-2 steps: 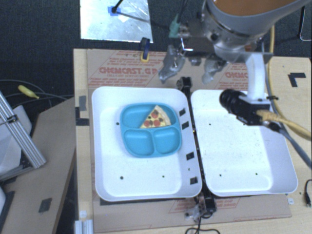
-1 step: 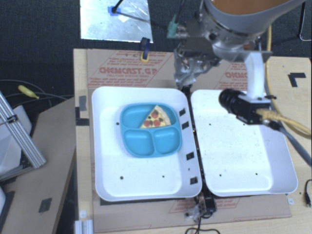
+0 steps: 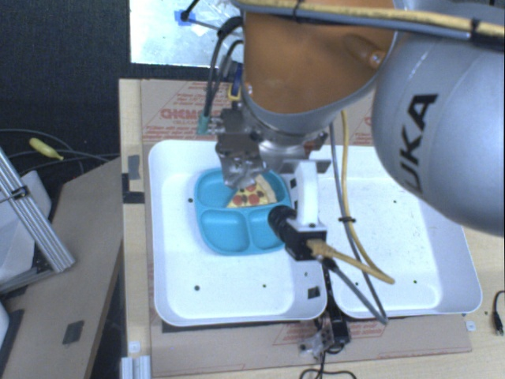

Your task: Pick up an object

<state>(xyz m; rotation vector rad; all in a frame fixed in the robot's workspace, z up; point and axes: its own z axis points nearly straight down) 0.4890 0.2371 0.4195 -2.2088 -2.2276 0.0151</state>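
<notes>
**Gripper over the divided plate**

Gripper (image 3: 243, 172) hangs low above a pizza slice (image 3: 254, 194) lying in the blue divided plate (image 3: 229, 231), left bin (image 3: 173, 235). Whether anything is grasped cannot be told. Step: approach. Next: a centred descent and closure.

You can read "UKA" in black capitals on the grey arm (image 3: 442, 125), up and right of the tool, cut off at the start. Red print marks the cardboard sheet (image 3: 177, 109) behind the tool, too blurred to read.
</notes>
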